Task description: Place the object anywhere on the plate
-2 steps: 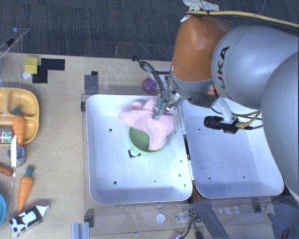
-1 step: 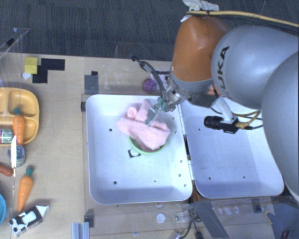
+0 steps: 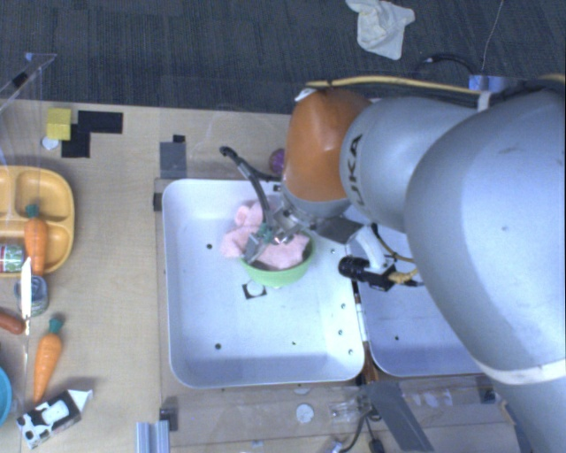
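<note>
A green plate (image 3: 281, 272) sits in the left white bin (image 3: 212, 336), near its right wall. A soft pink object (image 3: 245, 228) lies partly over the plate's far rim, and more pink (image 3: 290, 254) rests on the plate itself. My gripper (image 3: 266, 237) hangs right over the pink object at the plate's upper left edge. The arm's orange band (image 3: 318, 150) and grey body hide the space behind it. Whether the pink object is gripped is not visible.
The right bin (image 3: 416, 341) lies mostly under the arm. On the bench to the left are a yellow divided tray (image 3: 55, 196) with a carrot (image 3: 34, 243), another carrot (image 3: 46, 354) and a cow-patterned carton (image 3: 51, 416). A white cloth (image 3: 382, 26) lies on the floor behind.
</note>
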Available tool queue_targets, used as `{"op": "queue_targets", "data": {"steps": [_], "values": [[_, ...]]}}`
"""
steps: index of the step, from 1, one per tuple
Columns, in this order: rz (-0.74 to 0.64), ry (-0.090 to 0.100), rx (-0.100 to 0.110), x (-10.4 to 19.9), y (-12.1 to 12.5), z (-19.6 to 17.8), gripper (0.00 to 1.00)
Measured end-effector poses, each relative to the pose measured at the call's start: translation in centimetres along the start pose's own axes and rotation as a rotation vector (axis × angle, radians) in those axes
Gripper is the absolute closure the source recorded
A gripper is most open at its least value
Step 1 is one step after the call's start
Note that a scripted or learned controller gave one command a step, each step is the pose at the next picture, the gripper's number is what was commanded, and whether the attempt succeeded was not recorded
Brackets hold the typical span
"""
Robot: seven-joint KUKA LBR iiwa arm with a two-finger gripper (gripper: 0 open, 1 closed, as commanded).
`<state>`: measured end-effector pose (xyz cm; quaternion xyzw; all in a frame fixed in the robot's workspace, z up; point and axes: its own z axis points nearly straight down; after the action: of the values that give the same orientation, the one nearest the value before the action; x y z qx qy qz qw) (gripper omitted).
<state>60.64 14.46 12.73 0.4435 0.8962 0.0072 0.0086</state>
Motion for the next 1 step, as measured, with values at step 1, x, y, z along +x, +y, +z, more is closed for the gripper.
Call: {"op": "queue_targets", "data": {"steps": [1], "values": [[0.0, 0.001, 0.0, -0.01, 0.04, -0.98, 1.0]]}}
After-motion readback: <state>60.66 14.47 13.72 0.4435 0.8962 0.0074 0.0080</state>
